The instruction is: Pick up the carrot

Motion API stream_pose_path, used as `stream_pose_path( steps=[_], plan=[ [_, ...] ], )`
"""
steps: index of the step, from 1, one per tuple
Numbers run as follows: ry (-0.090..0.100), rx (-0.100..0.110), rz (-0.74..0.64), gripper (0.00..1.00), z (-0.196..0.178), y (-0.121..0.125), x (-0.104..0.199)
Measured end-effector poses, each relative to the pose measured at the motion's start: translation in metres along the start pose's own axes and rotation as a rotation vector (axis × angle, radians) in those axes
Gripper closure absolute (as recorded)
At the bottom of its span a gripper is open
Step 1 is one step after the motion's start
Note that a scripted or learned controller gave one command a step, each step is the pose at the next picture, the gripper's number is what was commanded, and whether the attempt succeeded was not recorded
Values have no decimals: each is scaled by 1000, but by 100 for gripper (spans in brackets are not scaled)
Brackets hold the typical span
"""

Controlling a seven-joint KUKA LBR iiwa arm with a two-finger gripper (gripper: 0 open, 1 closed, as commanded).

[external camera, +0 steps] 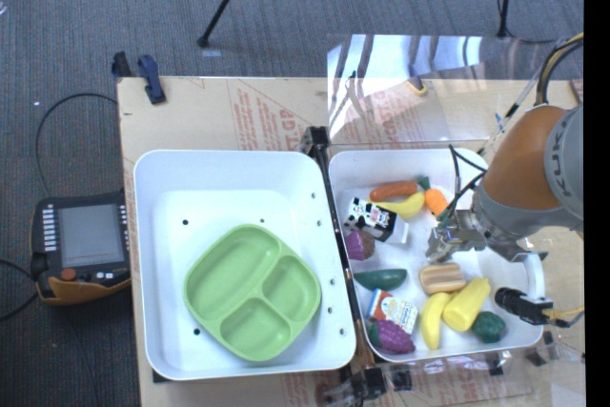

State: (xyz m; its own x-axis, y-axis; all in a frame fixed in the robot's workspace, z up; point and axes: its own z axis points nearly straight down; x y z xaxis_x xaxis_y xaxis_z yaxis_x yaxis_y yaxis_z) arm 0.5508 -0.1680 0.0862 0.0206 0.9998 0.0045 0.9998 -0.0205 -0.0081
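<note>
the tool [446, 241] hangs low in the right bin [534, 338], just above the bread roll [442, 278]; whether it is apart or together cannot be told from here, and nothing is seen clamped in it.

going left to right: a pendant [81, 245] lies on the floor beside the desk [229, 110]. a blue clamp [150, 77] grips the desk's far left corner. the left bin [172, 176] holds a green tray [253, 291] with three compartments, set at a slant.

in the right bin, a purple piece [357, 245] lies by the left wall, near a small cow-print carton [371, 218]. the carrot [395, 191] lies at the far side of this bin, orange with a green end, touching a banana [408, 204] just in front of it, and near an orange [436, 200] to its right. it is apart from the tool. nearer the front lie a dark green vegetable [380, 279], a small box [395, 311], grapes [394, 335], a second banana [434, 318], a yellow piece [466, 303] and a dark green item [489, 327]. the grey arm with its orange band [519, 167] reaches in from the right.
</note>
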Motion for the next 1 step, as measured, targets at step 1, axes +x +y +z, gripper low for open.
stream_pose_path(
  steps=[1],
  plan=[
    [-2, -16, 33, 100, -128, 31, 53]
  ],
)
